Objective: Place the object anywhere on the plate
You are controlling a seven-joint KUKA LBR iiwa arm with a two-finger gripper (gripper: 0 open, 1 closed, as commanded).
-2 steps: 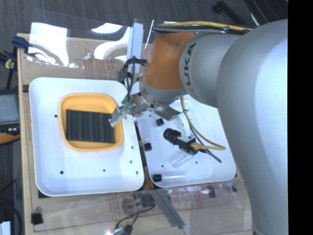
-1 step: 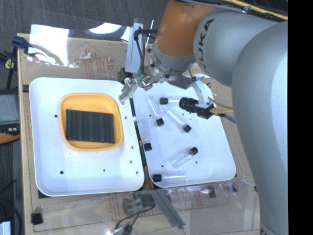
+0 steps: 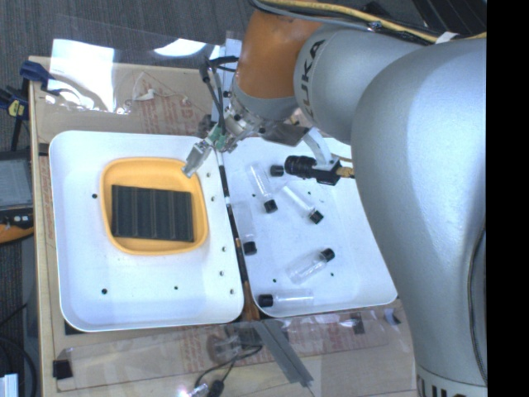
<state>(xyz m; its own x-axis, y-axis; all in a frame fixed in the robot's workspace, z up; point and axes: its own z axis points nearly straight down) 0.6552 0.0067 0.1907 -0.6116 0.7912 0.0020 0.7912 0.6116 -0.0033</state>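
The tool (image 3: 193, 164) hangs over the far right corner of the yellow plate (image 3: 116, 234), its tip just above the rim there. At this slant its tip is a small grey blur, so I cannot tell whether it is clenched or released, nor whether anything sits in it.

The plate is a rounded yellow rectangle with a dark ribbed panel (image 3: 154, 213) in its middle. It lies flat in the left bin (image 3: 74, 292), toward the far side.

To the right of the plate, across the walls where the bins meet, the right bin (image 3: 368, 275) holds several clear vials with black caps, all lying on their sides and apart from one another. One vial (image 3: 264, 192) lies nearest the plate's far right corner, a second vial (image 3: 301, 203) just beyond it, a third vial (image 3: 312, 263) farther right and nearer the camera, and a fourth vial (image 3: 285, 302) against the bin's near wall.

Both bins rest on the brown surface (image 3: 149, 358).
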